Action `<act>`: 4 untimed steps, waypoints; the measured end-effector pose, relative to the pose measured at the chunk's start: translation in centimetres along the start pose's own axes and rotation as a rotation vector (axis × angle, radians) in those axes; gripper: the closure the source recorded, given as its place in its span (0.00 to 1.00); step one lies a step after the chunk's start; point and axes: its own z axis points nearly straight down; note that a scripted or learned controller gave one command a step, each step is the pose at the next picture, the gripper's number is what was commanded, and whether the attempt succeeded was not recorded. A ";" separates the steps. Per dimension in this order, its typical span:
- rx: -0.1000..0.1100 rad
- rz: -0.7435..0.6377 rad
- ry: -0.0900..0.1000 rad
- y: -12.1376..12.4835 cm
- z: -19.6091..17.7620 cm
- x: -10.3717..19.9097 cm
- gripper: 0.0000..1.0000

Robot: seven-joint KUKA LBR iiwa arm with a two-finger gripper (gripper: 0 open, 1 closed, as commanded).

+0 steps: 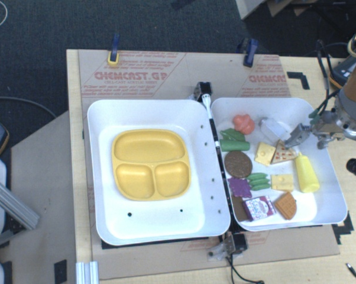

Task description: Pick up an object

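The gripper (297, 136), grasp unclear, hovers at the right bin's (332, 209) upper edge, beside a waffle wedge (284, 154). This toy food looks light, rigid, probably slippery; pinch its flat sides.

A single fixed camera is mounted above the bench (166, 70), looking down at a slant. Both white bins are taken in whole, the left bin (101, 158) and the right bin (329, 200), from moderate height, with dark floor seen beyond the far edge.
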 end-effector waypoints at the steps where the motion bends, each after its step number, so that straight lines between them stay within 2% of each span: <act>1: -0.013 -0.003 -0.003 0.3 -0.7 0.0 0.00; 3: -0.010 -0.004 -0.001 1.2 9.1 0.5 0.00; 4: -0.019 -0.004 -0.005 1.4 7.7 0.4 1.00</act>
